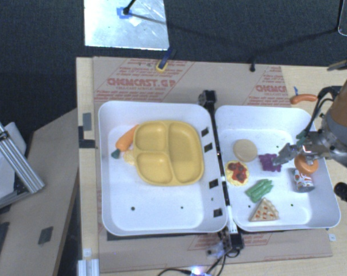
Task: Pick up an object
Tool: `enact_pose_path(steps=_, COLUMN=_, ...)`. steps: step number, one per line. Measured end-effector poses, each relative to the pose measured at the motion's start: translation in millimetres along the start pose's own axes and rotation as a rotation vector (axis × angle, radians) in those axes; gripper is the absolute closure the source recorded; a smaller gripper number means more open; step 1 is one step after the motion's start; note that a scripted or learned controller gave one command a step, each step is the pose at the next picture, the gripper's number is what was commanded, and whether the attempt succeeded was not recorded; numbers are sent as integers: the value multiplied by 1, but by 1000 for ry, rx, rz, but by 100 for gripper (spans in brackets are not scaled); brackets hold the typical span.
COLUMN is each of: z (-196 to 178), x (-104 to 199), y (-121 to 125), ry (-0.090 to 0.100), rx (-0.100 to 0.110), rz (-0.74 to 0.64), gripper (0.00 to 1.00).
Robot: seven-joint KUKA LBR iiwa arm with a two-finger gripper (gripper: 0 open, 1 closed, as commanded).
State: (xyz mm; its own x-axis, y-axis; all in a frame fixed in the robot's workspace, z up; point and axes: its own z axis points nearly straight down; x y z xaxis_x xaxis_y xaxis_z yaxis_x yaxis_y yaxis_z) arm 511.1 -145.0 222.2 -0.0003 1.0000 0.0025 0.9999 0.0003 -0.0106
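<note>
My gripper (299, 153) hangs over the right side of the right bin (323, 211), the arm coming in from the right edge. Directly below and touching its lower edge in the view stands a small can (303, 176) with an orange top and a white, patterned side. Just left of the gripper lies a purple bunch of grapes (269, 162). Further left are a tan round cookie (245, 150) and a red-and-yellow pasta piece (237, 172). Green beans (259, 188) and a pizza slice (264, 211) lie nearer the front.
The left bin (113, 211) holds a yellow divided plate (165, 152) with an orange carrot (125, 139) at its left rim. A black hinge strip (216, 154) runs between the bins. An orange item (303, 99) lies on the bench behind the right bin.
</note>
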Motion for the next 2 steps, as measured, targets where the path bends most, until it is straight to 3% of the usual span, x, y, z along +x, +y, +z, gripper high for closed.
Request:
enact_pose_path(steps=1, z=-6, x=0, y=3, ry=-2, rx=-12, rz=-3, gripper=0)
enact_pose_path(steps=2, z=37, x=3, y=6, ry=-1, rx=-8, rz=-1, gripper=0)
